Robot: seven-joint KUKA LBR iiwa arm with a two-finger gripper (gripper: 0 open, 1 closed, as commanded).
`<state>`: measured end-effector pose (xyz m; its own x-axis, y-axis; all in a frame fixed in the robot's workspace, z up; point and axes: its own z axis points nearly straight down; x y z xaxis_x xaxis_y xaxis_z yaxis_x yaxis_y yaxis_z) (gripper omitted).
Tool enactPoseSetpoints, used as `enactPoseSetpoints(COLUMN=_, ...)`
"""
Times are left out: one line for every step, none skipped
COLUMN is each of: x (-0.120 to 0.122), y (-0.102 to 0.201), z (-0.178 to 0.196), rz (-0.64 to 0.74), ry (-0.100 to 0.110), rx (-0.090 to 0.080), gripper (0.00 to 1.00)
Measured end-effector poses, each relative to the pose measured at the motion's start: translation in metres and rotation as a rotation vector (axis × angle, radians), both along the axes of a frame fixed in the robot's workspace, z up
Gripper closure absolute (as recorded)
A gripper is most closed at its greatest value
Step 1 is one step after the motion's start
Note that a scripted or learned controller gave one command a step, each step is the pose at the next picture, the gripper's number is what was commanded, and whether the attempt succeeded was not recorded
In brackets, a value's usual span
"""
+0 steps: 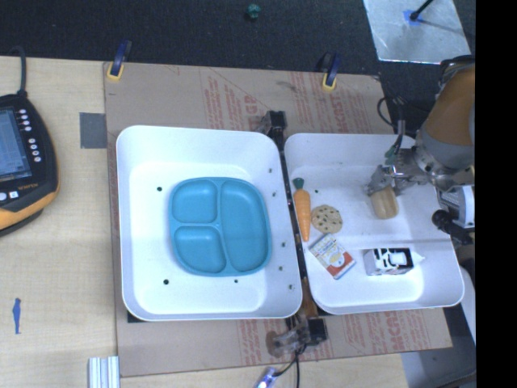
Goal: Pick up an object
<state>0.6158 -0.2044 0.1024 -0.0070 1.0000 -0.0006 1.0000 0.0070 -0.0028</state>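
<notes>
The right bin (355, 297) holds a toy carrot (302, 211) along its left wall, a round cookie (325, 217), a small orange and white card packet (331, 255), a black and white box (389, 260) and a tan bread-like piece (384, 204). My gripper (386, 181) hangs over the bin's upper right part, its tips just above the tan piece and touching or nearly touching it. Whether anything sits between the fingers cannot be made out. The orange band of the arm (449, 107) rises at the right edge.
The left bin (145, 289) holds a blue divided plate (219, 225). A teach pendant (20, 156) lies on the bench at the far left. Clamps (329, 71) pin the cardboard sheet at the back edge.
</notes>
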Motion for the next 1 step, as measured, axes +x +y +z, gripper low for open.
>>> enactPoseSetpoints(x=0.0281, y=0.0836, z=-0.0107, rz=0.0, ry=-0.002, rx=0.0, gripper=1.0)
